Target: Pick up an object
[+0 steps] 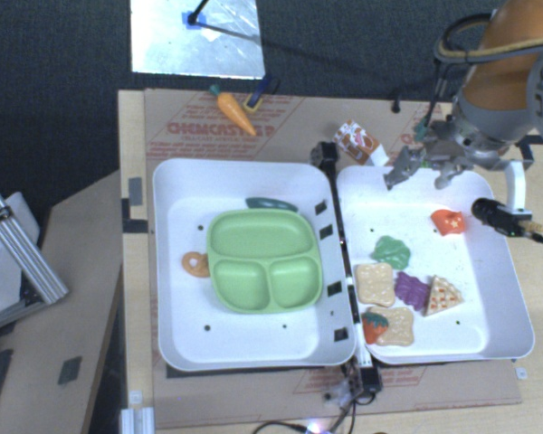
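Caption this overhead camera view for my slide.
Open end effector poised above right white bin of toy foods; green divided plastic tray fills left bin.

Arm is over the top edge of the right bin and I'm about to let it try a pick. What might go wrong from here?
1. The gripper hangs over the right bin's far rim, so a straight descent may hit the rim.
2. The crackers, purple piece and pizza slice lie bunched together; a grab there may shove the others or catch two.
3. The red piece is small and low, so it may slip out.

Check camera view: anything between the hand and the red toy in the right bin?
Nothing. In the camera view, bare white bin floor separates the hand from the red toy; the right bin holds other toys lower down.
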Available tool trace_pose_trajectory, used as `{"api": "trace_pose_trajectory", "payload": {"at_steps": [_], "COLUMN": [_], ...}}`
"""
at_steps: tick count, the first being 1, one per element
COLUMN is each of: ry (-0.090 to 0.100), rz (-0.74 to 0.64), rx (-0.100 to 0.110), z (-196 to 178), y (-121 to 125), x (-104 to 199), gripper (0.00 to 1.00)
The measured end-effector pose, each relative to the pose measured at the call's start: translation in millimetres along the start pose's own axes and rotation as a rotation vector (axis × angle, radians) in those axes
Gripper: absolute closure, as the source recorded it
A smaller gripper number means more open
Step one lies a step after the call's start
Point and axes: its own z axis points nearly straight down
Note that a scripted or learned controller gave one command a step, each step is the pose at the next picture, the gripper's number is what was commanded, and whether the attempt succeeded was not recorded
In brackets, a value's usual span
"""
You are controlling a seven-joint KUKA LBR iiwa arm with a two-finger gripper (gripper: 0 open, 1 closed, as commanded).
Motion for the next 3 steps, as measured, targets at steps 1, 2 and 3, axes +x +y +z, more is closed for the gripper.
{"api": "trace_pose_trajectory", "payload": {"at_steps": [1,2,3], "ry": [-0.001,0.000,-0.001], "rz": [-0.002,0.000,0.001], "rx": [-0.012,-0.009,-0.010], "z": [-8,39,99], "y": [2,-5,-5], "x": [0,5,0], "gripper": [0.00,0.00,0.00]}}
